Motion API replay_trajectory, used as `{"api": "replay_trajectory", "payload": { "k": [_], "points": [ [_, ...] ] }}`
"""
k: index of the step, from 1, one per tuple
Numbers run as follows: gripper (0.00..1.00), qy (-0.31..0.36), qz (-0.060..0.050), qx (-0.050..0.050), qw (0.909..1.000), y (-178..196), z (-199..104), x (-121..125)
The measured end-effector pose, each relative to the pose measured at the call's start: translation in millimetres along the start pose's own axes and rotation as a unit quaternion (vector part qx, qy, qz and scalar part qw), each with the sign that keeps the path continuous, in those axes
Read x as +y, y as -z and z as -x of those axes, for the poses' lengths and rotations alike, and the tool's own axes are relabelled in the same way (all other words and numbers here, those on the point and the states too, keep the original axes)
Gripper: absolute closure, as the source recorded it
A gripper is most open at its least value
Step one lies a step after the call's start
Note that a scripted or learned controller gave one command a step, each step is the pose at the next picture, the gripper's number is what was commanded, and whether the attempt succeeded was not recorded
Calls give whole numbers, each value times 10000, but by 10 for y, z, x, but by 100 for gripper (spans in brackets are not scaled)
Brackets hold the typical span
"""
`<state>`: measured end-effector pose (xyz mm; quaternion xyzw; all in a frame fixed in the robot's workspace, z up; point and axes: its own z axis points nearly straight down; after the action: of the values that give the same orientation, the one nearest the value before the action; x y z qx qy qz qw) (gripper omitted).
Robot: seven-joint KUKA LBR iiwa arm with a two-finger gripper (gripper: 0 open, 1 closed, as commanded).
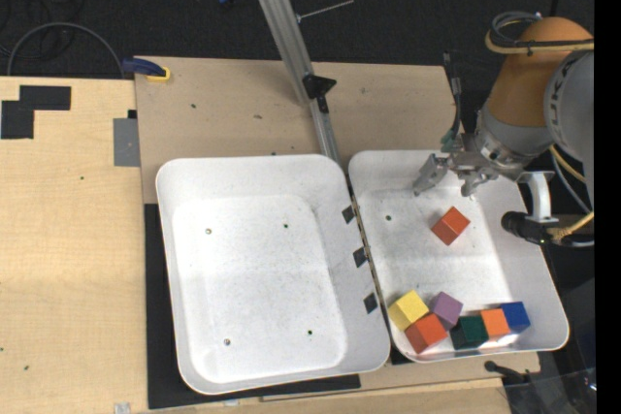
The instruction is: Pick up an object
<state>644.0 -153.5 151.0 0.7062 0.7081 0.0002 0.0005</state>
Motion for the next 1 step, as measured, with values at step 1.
{"api": "replay_trajectory", "payload": {
  "k": [1],
  "points": [
    [100,-2,9,-1,10000,101,7,2]
  ]
}}
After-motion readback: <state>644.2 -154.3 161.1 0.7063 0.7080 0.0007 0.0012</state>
